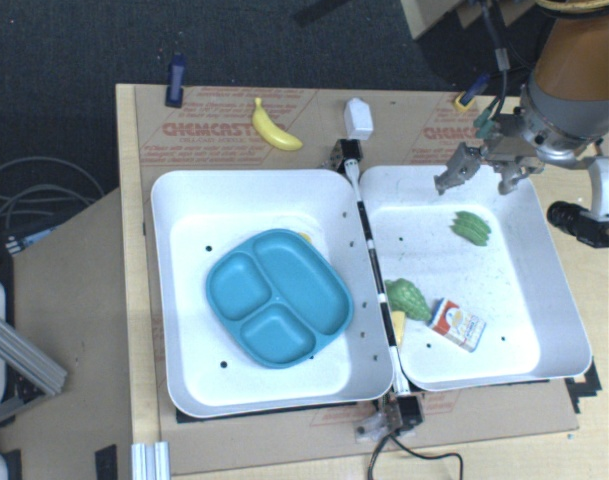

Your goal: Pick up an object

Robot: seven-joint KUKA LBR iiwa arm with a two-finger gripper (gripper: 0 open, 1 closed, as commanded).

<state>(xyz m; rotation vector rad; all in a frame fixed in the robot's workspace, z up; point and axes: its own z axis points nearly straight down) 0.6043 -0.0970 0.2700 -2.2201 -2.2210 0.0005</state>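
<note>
One arm is reaching in from the right, its gripper (481, 175) hovering with fingers (452, 178) spread apart above the right bin (544, 258), which is holding two green objects (472, 226) and one small carton (456, 325).

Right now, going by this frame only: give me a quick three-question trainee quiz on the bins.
1. True or false: the blue tray lies in the left bin.
2. Which item lies nearest the gripper? A) banana B) small green item C) red and white carton
3. Fill in: the banana lies on the ___, outside both bins.

Key
1. True.
2. B; it lies in the right bin, below the open fingers, which hold nothing.
3. Cardboard, behind the left bin.
</note>
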